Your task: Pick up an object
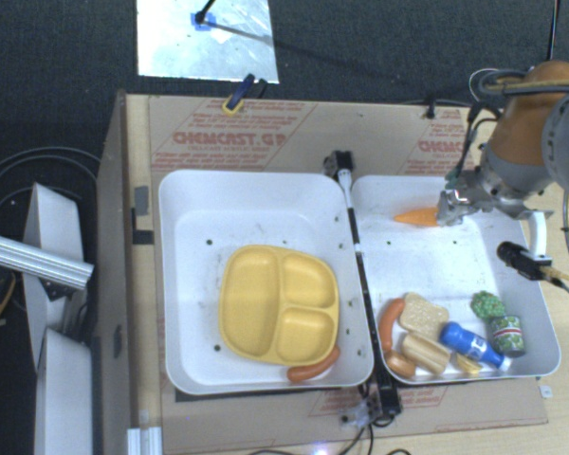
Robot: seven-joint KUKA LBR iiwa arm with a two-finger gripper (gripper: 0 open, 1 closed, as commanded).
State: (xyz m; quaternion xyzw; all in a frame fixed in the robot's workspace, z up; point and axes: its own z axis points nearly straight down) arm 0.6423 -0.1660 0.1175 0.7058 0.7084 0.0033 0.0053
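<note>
1. Nearest edge, right bin (550, 354): a cluster of toy food well below the fingers. Blue bottle (471, 342) lies tilted, yellow at its lower end; a small can (506, 334) with a green sprig (487, 304) just above it; a tan bread slice (423, 314); a bun-coloured roll (425, 352); a curved orange sausage (390, 319) against the bin's left wall.
2. Left bin (185, 254): yellow plate (277, 303), smooth plastic, three compartments, rounded corners. A second sausage (314, 369) lies touching its near rim.
3. Both bins are shallow, white, glossy, with rounded walls; they sit on brown printed cardboard (228, 131).
4. Carrot (416, 218): orange, tapered, smooth. Long axis runs left-right across the right bin's far part; the thin tip points left, the thick end sits at the fingers.
5. Gripper (452, 208): grey metal, low over the bin floor, touching the carrot's thick end. Cannot tell how wide the fingers stand, nor whether the carrot is between them.
6. Farthest: a crinkled silvery sheet (207, 25) on dark carpet, well above-left of the fingers.
</note>
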